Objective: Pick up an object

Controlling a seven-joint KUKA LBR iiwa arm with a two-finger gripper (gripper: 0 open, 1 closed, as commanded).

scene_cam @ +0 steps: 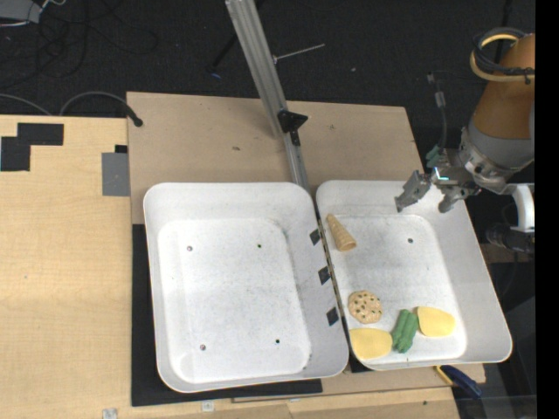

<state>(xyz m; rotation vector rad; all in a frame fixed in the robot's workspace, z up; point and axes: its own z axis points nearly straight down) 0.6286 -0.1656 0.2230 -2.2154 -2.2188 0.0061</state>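
Note:
My gripper [430,197] hangs over the far edge of the right bin [472,269], fingers spread apart with nothing between them. Inside that bin, a tan cone-shaped piece [341,232] lies near the left wall. A round speckled cookie [364,305] sits lower down. Along the near side lie a yellow piece [371,343], a green pod [404,330] and another yellow piece [436,322], close together. All of them are well below and left of the gripper.
The left bin [175,208] sits beside the right one, joined by black clips [324,275]. A grey metal rail [266,77] slants down from the top to the bins' far junction. The orange-banded arm [504,103] stands at the right.

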